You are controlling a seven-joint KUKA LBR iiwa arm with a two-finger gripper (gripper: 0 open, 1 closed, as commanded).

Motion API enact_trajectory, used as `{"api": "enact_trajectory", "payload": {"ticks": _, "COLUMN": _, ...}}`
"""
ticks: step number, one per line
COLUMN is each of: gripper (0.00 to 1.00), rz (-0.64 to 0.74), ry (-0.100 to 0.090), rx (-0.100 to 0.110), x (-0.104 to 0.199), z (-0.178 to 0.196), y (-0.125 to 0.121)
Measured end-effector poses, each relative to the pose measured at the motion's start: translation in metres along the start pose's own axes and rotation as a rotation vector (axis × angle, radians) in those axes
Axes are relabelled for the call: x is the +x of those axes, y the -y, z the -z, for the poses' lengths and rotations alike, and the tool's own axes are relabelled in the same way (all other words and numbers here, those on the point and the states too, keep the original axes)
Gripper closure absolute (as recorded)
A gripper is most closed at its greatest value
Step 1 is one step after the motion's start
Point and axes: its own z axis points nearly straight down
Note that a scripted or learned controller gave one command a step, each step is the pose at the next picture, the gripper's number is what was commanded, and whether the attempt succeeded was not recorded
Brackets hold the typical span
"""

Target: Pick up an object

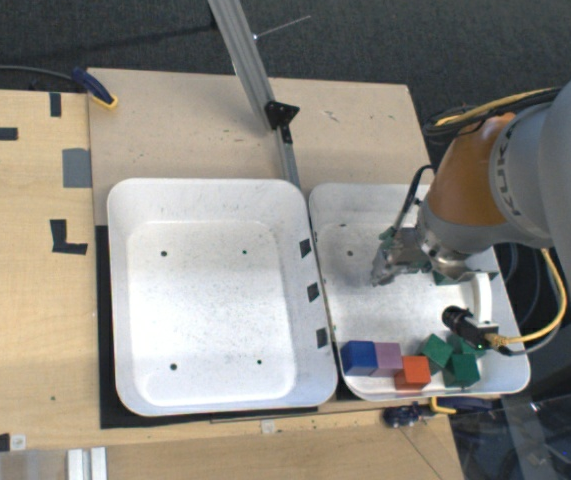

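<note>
jaws over right bin floor; state unclear; blocks well apart, near edge

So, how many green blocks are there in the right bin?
2, both at the near right corner of the right bin: one green block beside the orange block, the other green block right of it. The arm may hide more.

My gripper hangs over bare floor in the right bin. The blue block, purple block, orange block and green blocks crowd its near wall. The slanted metal rail crosses the far rims.
</note>
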Motion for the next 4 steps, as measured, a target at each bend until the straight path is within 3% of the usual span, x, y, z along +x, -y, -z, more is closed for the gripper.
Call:
{"api": "enact_trajectory", "payload": {"ticks": 3, "gripper": 1.00, "rz": 0.000, "ry": 0.002, "rx": -0.009, "x": 0.011, "z": 0.154, "y": -0.018}}
{"api": "enact_trajectory", "payload": {"ticks": 4, "gripper": 1.00, "rz": 0.002, "ry": 0.001, "rx": -0.002, "x": 0.053, "z": 0.143, "y": -0.015}}
